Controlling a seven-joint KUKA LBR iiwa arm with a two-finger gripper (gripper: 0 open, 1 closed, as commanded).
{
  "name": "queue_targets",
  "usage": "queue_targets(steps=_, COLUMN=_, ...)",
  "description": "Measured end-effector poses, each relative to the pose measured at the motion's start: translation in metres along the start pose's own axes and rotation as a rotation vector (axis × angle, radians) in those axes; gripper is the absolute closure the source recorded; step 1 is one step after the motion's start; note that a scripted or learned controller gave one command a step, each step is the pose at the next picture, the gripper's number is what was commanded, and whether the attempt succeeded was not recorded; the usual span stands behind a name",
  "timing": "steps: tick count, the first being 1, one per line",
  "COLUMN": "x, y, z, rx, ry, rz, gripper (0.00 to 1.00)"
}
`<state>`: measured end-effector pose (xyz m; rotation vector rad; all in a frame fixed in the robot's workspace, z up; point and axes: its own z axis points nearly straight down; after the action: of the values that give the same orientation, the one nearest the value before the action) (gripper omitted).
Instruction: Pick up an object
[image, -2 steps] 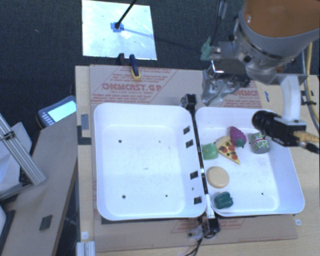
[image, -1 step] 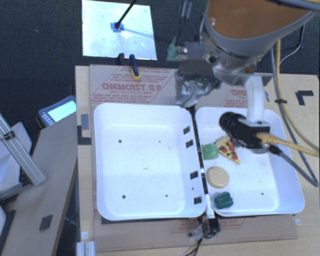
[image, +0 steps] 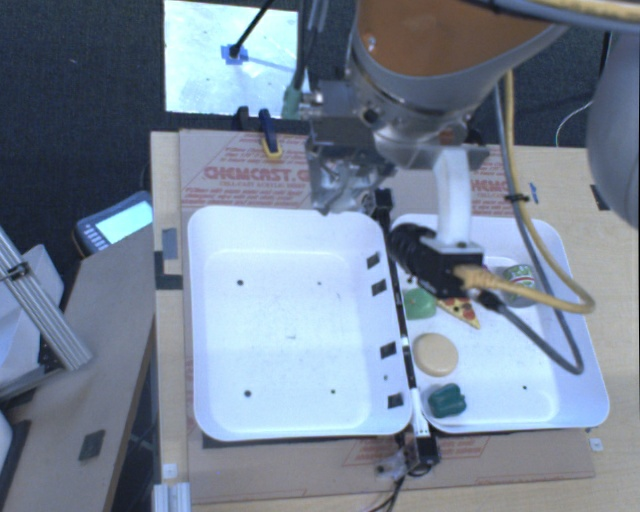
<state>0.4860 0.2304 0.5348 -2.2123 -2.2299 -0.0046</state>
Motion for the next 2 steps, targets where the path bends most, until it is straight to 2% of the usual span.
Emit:
queue_targets(steps=1, x=-0.002, y=0.0, z=0.0, rx=0.0, ry=-0.001, rz=0.004, gripper=0.0)
queue_targets(steps=2, x=-0.002, y=0.001, z=-0.012, rx=-0.002, ry=0.001, rz=0.002, gripper=1.0)
